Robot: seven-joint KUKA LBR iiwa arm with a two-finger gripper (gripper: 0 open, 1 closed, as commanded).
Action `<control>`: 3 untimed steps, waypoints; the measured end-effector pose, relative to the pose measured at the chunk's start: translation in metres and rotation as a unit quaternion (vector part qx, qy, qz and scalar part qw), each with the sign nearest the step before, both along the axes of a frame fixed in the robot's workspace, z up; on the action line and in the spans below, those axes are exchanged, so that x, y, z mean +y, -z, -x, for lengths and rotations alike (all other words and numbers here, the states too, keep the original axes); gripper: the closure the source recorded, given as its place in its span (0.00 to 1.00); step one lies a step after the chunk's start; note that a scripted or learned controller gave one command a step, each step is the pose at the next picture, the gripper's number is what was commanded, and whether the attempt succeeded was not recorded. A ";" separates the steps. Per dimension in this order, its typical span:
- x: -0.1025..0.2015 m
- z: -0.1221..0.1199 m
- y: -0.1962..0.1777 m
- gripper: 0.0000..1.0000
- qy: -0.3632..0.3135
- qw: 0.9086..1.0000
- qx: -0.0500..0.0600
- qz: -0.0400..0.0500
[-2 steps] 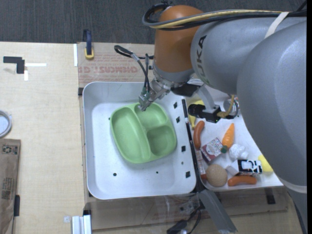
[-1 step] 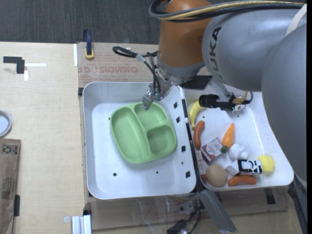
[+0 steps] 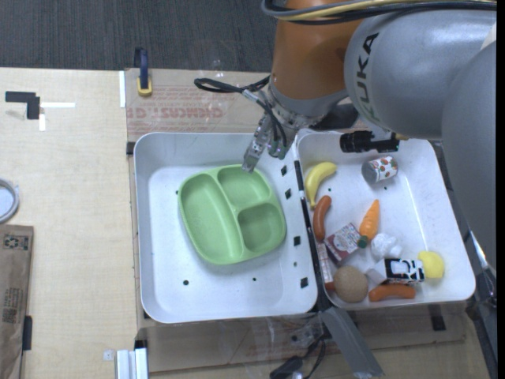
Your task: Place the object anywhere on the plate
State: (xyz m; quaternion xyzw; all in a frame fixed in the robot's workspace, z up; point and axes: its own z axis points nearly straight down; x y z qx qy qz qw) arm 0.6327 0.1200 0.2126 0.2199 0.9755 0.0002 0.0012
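Arm: the grey KUKA arm with the orange band reaches in from the right, above the divide between the two shallow white bins.

End effector: the end effector hangs over the upper right rim of the green three-compartment plastic plate; whether it is spread or pressed together I cannot tell, and nothing shows in its grip.

Plate: lies flat in the left bin, near its middle.

Objects: in the right bin, to the right of the end effector and apart from it, a yellow banana, an orange carrot, a red sausage, a brown round potato.

Table: pale wood table.
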 end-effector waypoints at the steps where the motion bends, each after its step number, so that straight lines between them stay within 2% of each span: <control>1: 0.024 0.044 -0.020 1.00 -0.168 0.986 0.001 0.000; 2: -0.036 0.055 -0.051 1.00 -0.288 0.958 -0.001 0.000; 3: -0.003 0.031 0.020 1.00 -0.314 0.949 0.001 0.000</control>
